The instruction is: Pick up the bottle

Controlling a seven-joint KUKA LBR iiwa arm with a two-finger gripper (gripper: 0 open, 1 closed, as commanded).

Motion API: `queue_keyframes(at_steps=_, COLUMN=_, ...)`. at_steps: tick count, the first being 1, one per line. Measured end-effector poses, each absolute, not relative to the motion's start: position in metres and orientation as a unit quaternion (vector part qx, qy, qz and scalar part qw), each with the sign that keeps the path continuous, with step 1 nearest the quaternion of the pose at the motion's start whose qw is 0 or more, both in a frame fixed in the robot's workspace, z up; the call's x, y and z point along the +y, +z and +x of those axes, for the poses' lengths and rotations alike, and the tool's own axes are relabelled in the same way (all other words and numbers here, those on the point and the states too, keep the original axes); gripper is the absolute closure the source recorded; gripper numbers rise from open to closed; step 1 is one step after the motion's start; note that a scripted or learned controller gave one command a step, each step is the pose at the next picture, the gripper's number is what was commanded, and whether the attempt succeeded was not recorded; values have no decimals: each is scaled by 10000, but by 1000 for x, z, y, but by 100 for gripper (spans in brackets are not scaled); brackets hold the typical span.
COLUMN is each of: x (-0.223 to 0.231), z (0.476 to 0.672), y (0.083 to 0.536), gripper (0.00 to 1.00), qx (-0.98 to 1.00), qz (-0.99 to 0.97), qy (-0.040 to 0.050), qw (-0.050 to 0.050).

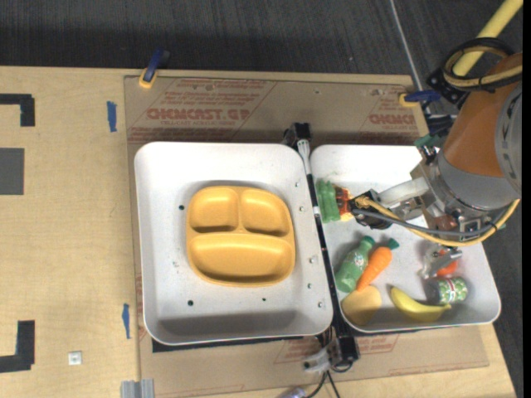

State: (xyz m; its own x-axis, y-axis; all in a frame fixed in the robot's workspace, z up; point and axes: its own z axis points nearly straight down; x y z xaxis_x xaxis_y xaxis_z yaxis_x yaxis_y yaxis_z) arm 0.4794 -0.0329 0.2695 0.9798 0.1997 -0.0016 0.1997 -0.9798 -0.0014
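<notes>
Lying mid-bin beside the carrot [376,264], the bottle [354,264] has room; pincer state unclear.

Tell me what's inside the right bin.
The right bin holds a green bottle, a carrot, a banana, a can and more toy food. The arm covers its far right part.

Tan wooden bench [66,247], black tape marks at its 9 o'clock edge, blue tape bits nearby. A brown cardboard sheet [274,106] with red print lies flat on the bench, centre to 3 o'clock. Two shallow white bins sit on the cardboard, touching side by side: left bin [158,222] and right bin [485,293]. Blue-yellow clamp [153,66] at the cardboard's 11 o'clock corner.
</notes>
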Motion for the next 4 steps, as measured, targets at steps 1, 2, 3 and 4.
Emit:
queue_keyframes(at_steps=1, x=10, z=492, y=184, gripper=0, qx=-1008, qz=-9949, qy=23, qw=15)
queue_keyframes(at_steps=2, x=10, z=492, y=194, gripper=100, qx=-1017, qz=-9948, qy=21, qw=21)
queue_keyframes(at_steps=3, x=-12, z=479, y=184, gripper=100, qx=-1866, qz=-9824, qy=17, qw=18)
queue_keyframes(at_steps=4, x=-12, z=479, y=184, gripper=0, qx=-1868, qz=-9824, qy=16, qw=17)
